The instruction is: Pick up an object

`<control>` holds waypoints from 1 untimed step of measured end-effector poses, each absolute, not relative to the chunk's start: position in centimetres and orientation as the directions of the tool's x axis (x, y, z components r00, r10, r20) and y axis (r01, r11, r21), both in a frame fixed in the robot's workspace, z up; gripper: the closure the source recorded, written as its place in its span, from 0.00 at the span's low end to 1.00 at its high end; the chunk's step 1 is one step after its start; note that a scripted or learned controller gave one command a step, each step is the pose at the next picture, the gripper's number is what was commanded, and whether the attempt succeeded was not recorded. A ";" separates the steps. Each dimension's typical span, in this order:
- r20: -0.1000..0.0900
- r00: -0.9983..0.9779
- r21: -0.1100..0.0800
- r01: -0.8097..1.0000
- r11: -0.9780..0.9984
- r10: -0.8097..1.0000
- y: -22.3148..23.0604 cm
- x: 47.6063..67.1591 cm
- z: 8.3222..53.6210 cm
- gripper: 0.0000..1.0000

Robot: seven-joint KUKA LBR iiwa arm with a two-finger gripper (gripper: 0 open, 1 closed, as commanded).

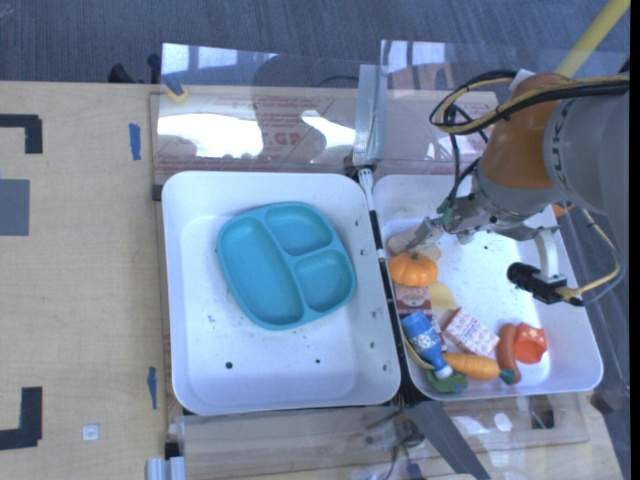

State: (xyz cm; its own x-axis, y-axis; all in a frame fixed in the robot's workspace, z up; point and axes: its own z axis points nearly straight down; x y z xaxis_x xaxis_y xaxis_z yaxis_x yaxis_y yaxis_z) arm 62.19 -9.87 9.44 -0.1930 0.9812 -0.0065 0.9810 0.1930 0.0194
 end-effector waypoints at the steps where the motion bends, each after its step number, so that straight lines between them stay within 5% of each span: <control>1: -0.009 -0.393 0.020 0.919 0.393 0.920 -9.6 60.3 9.5 0.00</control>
